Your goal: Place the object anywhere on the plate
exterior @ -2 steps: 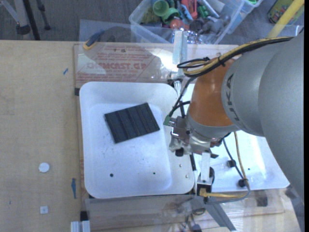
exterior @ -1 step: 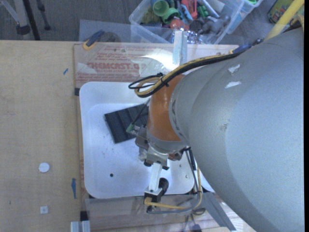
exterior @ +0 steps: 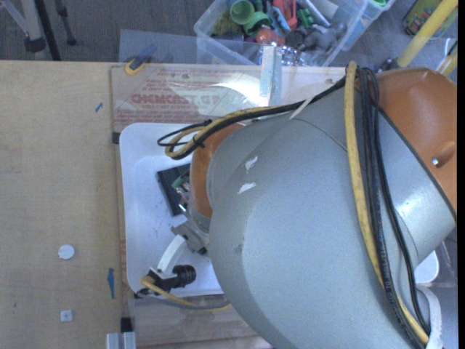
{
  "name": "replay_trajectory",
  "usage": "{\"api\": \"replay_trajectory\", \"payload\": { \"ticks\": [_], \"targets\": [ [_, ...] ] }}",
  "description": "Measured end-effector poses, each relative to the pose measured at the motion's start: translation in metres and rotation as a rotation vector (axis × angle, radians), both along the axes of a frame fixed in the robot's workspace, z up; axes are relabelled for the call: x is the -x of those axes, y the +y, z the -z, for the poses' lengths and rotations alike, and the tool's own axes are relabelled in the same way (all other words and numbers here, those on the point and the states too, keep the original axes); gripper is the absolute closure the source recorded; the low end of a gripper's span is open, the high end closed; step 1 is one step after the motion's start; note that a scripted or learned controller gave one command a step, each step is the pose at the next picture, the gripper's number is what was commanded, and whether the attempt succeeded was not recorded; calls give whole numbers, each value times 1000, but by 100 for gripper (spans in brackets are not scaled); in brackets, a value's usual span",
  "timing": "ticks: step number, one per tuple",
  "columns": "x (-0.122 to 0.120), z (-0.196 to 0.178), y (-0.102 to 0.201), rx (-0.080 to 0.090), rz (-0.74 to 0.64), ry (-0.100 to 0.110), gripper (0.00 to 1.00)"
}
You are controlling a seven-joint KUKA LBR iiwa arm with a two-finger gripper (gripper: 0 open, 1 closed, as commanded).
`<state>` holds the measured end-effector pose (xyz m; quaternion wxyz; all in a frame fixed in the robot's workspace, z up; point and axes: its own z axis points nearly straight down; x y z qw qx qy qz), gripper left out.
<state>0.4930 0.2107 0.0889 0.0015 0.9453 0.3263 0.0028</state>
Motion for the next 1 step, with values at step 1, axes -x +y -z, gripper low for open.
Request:
{"api": "replay_trajectory", "payload": {
  "ticks": [1],
  "targets": [
    [-18, -44, 12, 0, -158, 9, 100]
  ]
}}
